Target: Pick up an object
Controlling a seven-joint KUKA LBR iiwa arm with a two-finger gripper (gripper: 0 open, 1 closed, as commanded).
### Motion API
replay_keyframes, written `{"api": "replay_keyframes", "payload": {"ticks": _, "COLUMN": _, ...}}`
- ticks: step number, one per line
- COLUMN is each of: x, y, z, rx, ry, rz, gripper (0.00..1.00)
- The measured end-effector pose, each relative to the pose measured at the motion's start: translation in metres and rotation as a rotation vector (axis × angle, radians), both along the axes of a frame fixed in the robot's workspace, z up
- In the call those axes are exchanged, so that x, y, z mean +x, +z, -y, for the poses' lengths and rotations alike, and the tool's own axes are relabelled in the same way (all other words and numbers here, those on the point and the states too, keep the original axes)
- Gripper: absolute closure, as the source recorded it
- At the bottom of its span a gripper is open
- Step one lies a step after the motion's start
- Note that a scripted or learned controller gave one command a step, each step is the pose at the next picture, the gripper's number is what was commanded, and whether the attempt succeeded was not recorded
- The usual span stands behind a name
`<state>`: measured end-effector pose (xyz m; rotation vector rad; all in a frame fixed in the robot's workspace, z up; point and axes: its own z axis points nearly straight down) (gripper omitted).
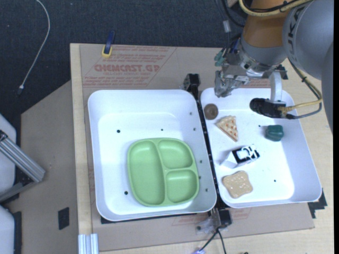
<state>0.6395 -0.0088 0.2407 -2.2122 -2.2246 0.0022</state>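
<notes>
Bench (85,142): tan board top with faded red lettering (127,66) printed along the far part, sitting over dark carpet (132,9). Taking the left white bin (100,142) as landmark: the right white bin (296,157) lies touching its right side along a black divider strip (203,136), a small blue-and-yellow clip (108,45) rests on the board's far edge beyond the left bin's far-left corner, and a small black square (63,218) lies on the board near its near-left corner. A black clamp (192,81) sits at the left bin's far-right corner, where the two bins meet.
</notes>
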Motion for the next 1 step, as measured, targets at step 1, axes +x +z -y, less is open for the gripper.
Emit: {"api": "replay_keyframes", "payload": {"ticks": 1, "x": 0.0100, "y": -0.0034, "z": -0.0531, "rx": -0.001, "ry": 0.000, "rz": 0.006, "gripper": 1.00}}
